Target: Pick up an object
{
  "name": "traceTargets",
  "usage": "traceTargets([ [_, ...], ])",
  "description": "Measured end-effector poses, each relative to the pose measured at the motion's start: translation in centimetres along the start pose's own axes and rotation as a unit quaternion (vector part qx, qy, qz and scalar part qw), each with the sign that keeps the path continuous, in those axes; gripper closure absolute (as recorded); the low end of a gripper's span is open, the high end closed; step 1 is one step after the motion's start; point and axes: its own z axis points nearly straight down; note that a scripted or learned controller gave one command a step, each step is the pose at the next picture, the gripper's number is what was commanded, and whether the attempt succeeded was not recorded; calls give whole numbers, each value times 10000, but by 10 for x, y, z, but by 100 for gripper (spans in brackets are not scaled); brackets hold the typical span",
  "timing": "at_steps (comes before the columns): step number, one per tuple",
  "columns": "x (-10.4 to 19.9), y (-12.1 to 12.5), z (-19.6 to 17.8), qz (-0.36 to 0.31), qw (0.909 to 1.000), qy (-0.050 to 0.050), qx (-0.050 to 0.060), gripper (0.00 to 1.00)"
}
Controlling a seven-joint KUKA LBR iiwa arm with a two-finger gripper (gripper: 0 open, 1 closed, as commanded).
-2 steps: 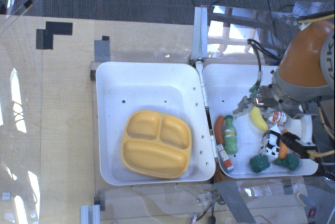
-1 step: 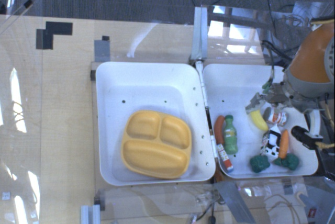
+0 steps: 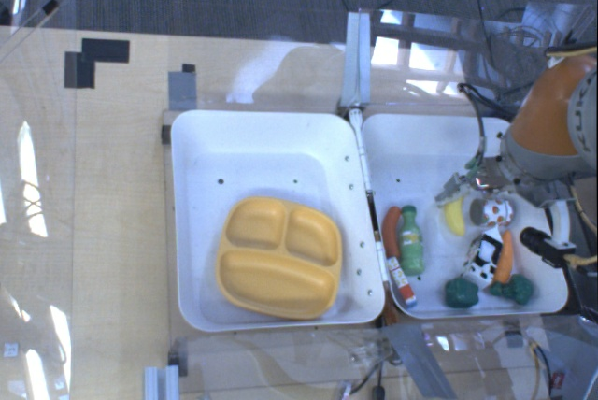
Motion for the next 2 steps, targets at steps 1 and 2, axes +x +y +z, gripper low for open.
traceTargets([
  [1,2,3,-11,-27,10000,19,-22,100],
  [2,-24,-32,-111,1321,9912,5,38,100],
])
